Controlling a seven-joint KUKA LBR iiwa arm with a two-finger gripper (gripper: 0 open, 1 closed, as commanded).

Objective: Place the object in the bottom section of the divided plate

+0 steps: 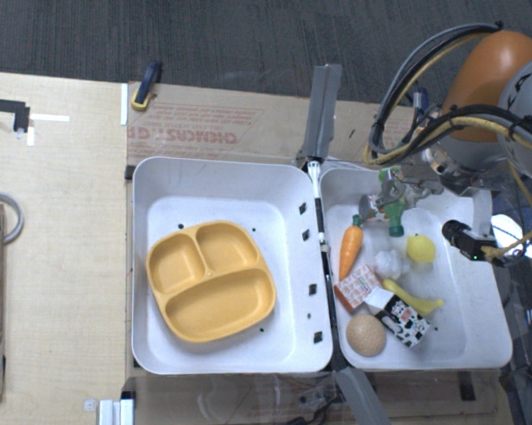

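Observation:
A yellow divided plate lies in the left bin; its large bottom section and two smaller upper sections hold nothing. My gripper hangs low over the upper left part of the right bin, just above and right of an orange carrot. A small green piece shows at the gripper's tip; whether it is a held object I cannot tell. A yellow lemon lies just right of the gripper.
The right bin also holds a banana, a brown round item, a red-and-white packet, a black-and-white carton and a white lump. A grey divider runs between the bins. Cables loop above the wrist.

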